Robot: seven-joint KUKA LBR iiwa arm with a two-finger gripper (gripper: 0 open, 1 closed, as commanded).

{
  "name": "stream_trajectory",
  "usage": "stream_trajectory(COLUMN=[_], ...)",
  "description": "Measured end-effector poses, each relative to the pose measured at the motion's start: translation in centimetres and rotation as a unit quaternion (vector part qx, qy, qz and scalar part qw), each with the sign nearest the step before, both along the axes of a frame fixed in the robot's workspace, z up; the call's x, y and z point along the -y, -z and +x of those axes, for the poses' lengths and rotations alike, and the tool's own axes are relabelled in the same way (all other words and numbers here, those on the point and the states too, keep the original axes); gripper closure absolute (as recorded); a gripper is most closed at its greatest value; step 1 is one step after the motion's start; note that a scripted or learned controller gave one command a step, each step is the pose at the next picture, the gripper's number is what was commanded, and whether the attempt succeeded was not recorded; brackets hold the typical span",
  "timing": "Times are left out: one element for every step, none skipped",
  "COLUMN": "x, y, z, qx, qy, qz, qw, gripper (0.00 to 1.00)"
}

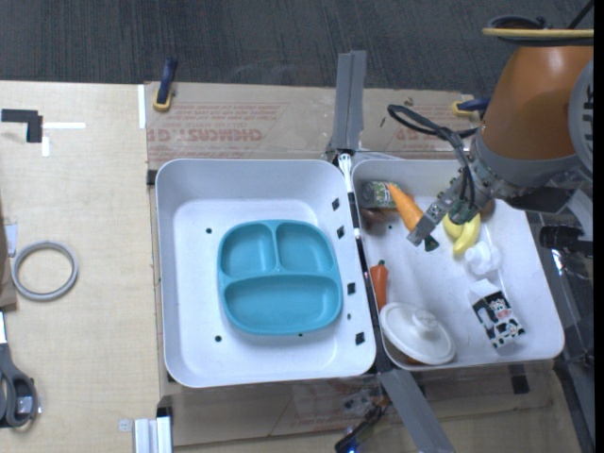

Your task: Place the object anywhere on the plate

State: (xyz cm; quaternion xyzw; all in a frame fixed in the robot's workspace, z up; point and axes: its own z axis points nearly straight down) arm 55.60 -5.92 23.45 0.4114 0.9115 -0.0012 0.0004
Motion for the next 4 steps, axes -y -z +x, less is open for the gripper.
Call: stream_trajectory(x=[0.0, 0.0, -3.2, -3.2], y=[0.0, -0.9, 0.0, 0.0], z=[0.0, 0.1, 3.3, 3.3], qx=[0.000, 0.001, 0.001, 0.000], qy=[0.000, 0.000, -0.110, -0.110], qz=[0.0001, -0.0007, 0.0006, 0.0006], qw=[1.0000, 1.0000, 0.9939, 0.9939], gripper=[0.00, 1.00, 1.00, 0.00])
